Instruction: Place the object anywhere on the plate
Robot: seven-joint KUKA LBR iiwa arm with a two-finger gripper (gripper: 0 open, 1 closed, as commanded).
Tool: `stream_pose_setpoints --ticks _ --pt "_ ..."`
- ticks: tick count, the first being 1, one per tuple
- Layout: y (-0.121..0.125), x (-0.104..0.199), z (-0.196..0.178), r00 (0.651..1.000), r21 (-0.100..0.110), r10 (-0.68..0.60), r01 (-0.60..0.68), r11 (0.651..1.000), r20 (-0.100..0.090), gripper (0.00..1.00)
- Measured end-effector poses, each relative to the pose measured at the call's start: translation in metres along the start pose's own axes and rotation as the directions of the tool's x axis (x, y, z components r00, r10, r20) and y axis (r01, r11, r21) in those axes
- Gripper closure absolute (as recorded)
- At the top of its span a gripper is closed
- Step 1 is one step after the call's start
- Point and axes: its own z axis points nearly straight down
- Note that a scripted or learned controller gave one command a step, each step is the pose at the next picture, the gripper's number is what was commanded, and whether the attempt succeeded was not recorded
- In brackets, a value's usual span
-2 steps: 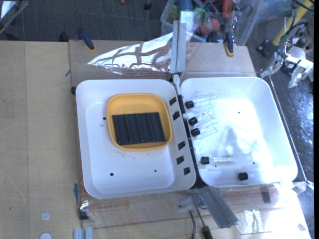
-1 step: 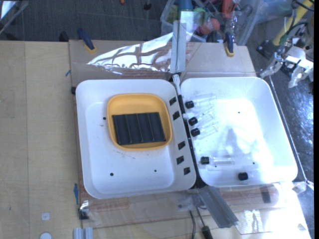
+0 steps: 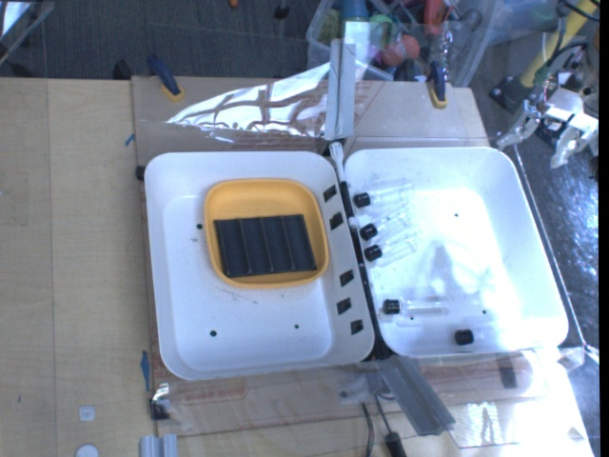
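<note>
At the near edge of the wooden surface (image 3: 67, 255) a grey metal strip (image 3: 411, 396) lies below the two white bins. In the left bin (image 3: 181, 331) a black ridged slab (image 3: 265, 246) lies flat on the yellow plate (image 3: 224, 203), and clear tubes with black caps (image 3: 390, 225) lie scattered in the right bin (image 3: 533, 255). How the hand stands I cannot tell; farther back are crinkled foil (image 3: 257, 112), a blue clamp (image 3: 438, 86), a clear box of coloured clutter (image 3: 409, 12) and dark carpet (image 3: 171, 17).

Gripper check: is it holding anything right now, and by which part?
Cannot be told from this camera view. The black ridged object lies flat on the yellow plate in the left bin, with nothing gripping it.
</note>
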Motion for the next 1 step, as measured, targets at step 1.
stream_pose_setpoints --ticks 1 --pt "0.0007 0.001 -0.0105 1.0 -0.004 -0.001 0.001 1.0 0.0 1.0"
